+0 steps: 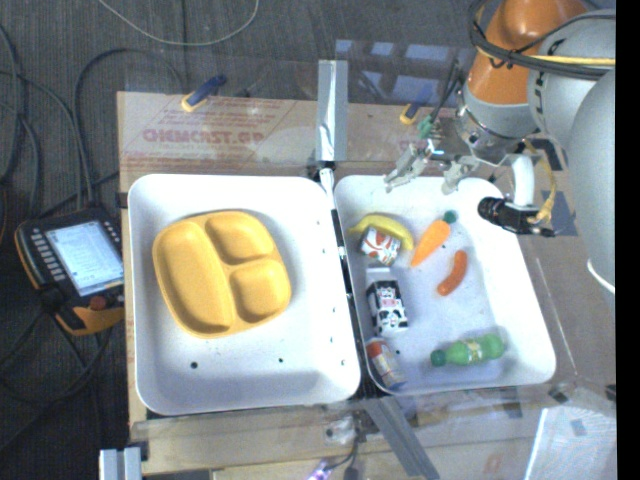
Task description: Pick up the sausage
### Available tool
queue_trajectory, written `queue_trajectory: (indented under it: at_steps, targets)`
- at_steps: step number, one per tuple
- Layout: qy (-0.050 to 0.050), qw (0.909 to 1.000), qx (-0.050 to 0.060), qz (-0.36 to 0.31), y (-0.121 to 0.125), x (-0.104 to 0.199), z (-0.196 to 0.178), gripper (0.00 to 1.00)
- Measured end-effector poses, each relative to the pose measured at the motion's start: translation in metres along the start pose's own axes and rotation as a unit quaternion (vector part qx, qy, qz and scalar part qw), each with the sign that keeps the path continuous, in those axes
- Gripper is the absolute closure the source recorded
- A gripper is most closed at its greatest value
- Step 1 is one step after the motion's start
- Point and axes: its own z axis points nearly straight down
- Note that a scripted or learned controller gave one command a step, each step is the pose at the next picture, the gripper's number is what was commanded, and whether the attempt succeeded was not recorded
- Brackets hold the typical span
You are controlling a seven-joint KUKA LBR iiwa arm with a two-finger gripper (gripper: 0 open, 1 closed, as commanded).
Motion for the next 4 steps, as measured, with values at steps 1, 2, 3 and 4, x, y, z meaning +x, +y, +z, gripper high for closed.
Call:
queue_trajectory:
  at_steps: [1,2,3,4]
  targets:
    - [-0.002,0.9997,0.001,0.024,-0.035,-0.043,0.051,0.00]
    - [-0.002,0.9999,-0.006,0.015,-0.056,-0.093,0.127,0.00]
    - [0.000,0.9999,0.000,-0.012,-0.106,-0.086,0.098,0.00]
    - [-0.003,0.9997,-0.009,-0.023,-0.144,-0.071,0.126,0.00]
